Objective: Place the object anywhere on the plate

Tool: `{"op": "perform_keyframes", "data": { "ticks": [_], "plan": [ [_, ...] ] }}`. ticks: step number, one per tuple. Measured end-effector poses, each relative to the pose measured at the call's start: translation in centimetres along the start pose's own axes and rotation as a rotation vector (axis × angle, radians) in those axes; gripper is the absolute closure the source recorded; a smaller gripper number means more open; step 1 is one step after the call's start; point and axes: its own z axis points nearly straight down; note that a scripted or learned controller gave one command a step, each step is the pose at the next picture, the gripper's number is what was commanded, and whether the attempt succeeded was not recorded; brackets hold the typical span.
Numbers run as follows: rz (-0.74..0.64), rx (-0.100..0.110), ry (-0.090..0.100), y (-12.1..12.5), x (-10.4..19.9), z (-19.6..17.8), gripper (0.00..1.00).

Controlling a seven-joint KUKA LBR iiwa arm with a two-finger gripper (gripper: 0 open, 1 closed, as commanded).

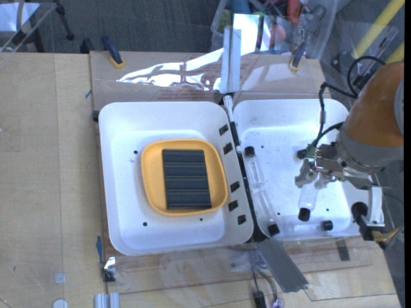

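Note:
A dark grey ribbed rectangular object (186,178) lies flat in the middle of the yellow plate (151,183), which sits in the left bin (122,133). My gripper (331,212) hangs over the right bin (276,133), well to the right of the plate. Its two fingers (304,205) point down and stand wide apart, open, with nothing between them.
A raised divider (232,165) with black clips separates the two bins. The arm's orange band (384,108) and cables (321,130) hang over the right bin's far right side. A clear box of clutter (276,5) stands behind the bins.

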Motion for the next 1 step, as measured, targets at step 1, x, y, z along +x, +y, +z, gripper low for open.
{"op": "perform_keyframes", "data": {
  "ticks": [1],
  "plan": [
    [0.0, 0.0, 0.0, 0.0, 0.0, -0.01, 0.0]
  ]
}}
